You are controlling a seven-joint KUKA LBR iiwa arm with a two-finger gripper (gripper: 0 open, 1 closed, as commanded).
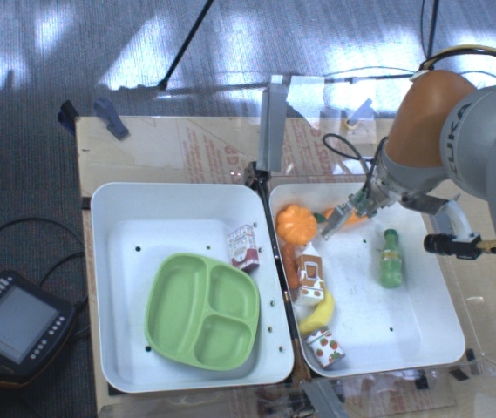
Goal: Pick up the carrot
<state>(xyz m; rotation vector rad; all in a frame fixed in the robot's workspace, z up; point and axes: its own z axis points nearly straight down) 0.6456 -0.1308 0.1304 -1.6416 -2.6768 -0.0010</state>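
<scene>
Carrot (345, 217) beside slanted tool (333, 225)

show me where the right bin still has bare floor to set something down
Most bare floor in the right bin lies below the green bottle, out to the bin's near right corner. A smaller patch sits between the bottle and the carton. The left side is crowded: pumpkin, carton, banana, small box. The gripper hangs over the far-left corner.

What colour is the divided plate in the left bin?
Light green, seen clearly in the camera view: the divided plate.
</scene>
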